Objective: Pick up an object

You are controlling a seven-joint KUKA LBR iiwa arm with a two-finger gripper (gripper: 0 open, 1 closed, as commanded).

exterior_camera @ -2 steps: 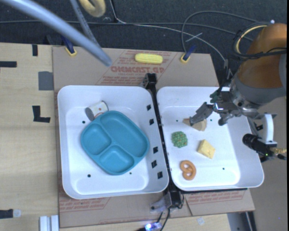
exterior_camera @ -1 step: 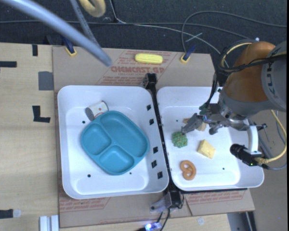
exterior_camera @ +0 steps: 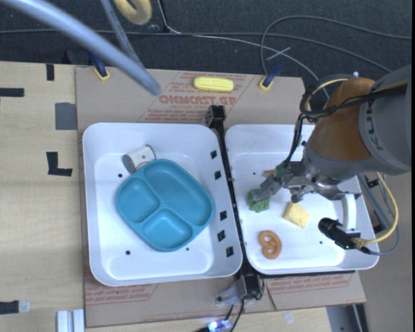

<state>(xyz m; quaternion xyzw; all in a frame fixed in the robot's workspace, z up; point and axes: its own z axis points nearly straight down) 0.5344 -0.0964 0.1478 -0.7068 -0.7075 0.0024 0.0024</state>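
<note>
The right bin (exterior_camera: 263,140) holds a green broccoli piece (exterior_camera: 258,200), a pale yellow wedge (exterior_camera: 297,216) and a brown pretzel (exterior_camera: 269,243). My gripper (exterior_camera: 280,182) hangs low over this bin, just right of and above the broccoli, its dark fingers pointing left. The arm's orange band (exterior_camera: 339,120) and grey wrist cover the bin's right part. In the left bin (exterior_camera: 97,185) lies a blue divided plate (exterior_camera: 164,203) with a small grey and white object (exterior_camera: 137,158) at its upper left.
A yellow corn-like piece (exterior_camera: 213,84) lies on the cardboard behind the bins. A black divider (exterior_camera: 221,178) runs between the bins. Cables (exterior_camera: 283,47) loop behind the right bin. A black connector (exterior_camera: 335,232) hangs off the arm near the bin's right wall.
</note>
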